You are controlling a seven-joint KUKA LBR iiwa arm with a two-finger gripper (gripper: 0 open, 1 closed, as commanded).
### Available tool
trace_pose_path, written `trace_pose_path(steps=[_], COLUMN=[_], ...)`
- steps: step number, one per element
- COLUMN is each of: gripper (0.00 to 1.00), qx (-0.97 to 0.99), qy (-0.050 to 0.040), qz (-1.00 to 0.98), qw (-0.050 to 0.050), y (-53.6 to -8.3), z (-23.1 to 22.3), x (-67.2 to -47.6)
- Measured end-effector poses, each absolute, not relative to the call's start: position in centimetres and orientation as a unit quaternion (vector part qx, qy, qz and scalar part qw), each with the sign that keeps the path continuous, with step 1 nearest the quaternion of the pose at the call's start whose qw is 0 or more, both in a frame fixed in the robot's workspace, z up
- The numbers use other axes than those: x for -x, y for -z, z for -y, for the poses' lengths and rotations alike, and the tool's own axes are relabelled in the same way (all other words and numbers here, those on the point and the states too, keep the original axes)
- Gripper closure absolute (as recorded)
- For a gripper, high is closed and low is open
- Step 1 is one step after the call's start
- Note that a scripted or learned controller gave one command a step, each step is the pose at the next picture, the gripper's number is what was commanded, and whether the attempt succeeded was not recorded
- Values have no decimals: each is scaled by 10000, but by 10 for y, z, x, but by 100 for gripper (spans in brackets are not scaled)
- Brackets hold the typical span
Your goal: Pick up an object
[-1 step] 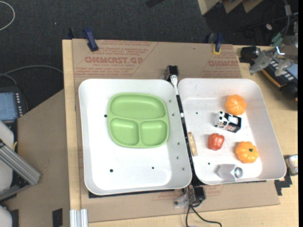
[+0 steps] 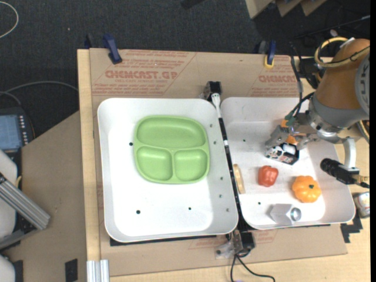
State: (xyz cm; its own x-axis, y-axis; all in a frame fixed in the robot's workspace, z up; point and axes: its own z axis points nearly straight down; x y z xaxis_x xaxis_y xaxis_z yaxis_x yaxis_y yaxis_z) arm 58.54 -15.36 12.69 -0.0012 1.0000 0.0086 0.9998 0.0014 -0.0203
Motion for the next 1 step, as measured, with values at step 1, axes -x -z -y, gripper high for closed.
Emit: trace_pose_path(steps=[1], gripper=[0], qx=[7078], qy=[57], qz=[7063], qw=[-140], y=[-103], z=[121], x=[-571])
